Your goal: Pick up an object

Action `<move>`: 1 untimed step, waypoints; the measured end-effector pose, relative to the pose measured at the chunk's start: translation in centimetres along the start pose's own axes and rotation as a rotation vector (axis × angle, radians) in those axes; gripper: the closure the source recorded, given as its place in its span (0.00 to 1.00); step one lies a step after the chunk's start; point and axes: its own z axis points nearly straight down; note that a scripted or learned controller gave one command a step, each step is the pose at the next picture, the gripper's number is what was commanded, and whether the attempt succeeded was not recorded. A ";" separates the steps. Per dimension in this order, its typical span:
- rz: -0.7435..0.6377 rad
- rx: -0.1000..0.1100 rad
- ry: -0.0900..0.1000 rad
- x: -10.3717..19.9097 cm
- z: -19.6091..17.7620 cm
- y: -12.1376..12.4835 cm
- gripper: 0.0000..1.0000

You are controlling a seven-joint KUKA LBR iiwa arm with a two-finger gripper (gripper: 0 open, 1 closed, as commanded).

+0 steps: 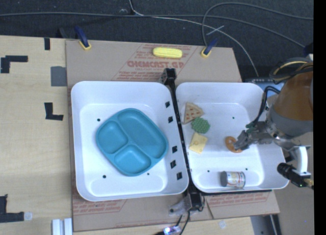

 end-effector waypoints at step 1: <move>0.001 0.000 -0.001 -0.2 -4.5 0.0 1.00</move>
